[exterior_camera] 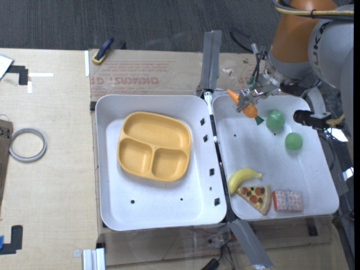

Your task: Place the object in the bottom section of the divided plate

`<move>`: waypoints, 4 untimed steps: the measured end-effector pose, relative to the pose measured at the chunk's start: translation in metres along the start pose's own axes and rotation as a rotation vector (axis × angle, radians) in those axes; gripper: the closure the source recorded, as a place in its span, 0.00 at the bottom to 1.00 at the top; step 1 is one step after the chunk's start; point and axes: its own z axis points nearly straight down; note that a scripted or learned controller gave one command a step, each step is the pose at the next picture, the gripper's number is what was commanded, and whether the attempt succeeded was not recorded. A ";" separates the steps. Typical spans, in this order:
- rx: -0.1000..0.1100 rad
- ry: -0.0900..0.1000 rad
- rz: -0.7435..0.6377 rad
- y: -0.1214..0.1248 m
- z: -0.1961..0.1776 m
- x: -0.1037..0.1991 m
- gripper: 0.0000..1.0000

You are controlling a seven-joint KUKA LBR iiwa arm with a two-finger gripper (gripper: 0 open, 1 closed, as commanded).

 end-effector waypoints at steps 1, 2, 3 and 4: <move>-0.001 -0.001 -0.032 -0.004 -0.073 -0.011 1.00; 0.001 0.001 -0.082 0.002 0.001 0.059 1.00; 0.000 0.001 -0.081 0.002 0.000 0.058 0.00; -0.002 0.000 -0.372 0.044 0.000 0.119 0.00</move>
